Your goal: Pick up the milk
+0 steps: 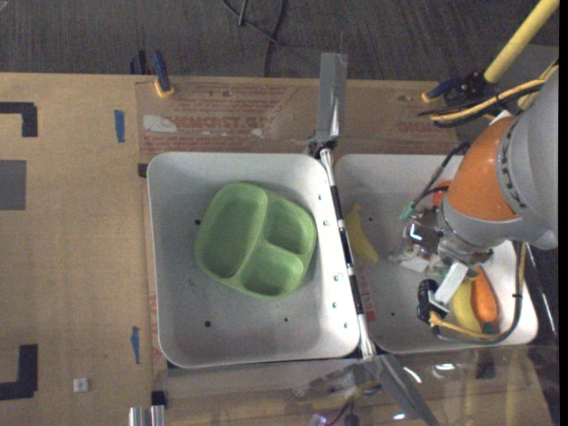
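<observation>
My arm's orange-banded wrist hangs over the middle of the right bin. The gripper points down into that bin beneath the wrist, mostly covered by it. A small pale shape lies at the gripper's left side; it is too hidden to tell whether it is the milk carton. The arm hides whatever sits directly under the gripper.
A yellow banana-like piece lies by the right bin's left wall. An orange carrot and a yellow fruit sit at its lower right. A green divided plate lies in the left bin. A metal divider stands between the bins.
</observation>
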Tool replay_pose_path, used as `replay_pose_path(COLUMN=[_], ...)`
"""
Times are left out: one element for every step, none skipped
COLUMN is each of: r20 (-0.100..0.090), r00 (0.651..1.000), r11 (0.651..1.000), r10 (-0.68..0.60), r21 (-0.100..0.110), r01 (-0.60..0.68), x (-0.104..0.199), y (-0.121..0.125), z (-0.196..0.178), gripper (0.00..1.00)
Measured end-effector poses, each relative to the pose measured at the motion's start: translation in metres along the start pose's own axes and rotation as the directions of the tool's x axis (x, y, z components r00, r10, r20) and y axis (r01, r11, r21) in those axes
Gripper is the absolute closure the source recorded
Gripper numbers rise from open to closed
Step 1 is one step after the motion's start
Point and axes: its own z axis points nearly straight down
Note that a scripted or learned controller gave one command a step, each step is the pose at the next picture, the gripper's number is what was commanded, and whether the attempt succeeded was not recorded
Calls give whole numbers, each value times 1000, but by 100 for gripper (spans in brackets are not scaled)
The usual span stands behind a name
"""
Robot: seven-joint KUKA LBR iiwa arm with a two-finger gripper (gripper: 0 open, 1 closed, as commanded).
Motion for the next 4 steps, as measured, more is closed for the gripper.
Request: replay_pose_path(r20=[-4,-2,-2,-2], r00=[999,996,982,991], r11=[999,996,982,991], r10=[48,-92,-191,-136], r21=[5,9,7,15], r01=[-48,92,191,136], x=[7,42,-15,-6], y=[-3,82,124,148], z=[-135,-157,-172,-71], gripper=[100,100,100,100])
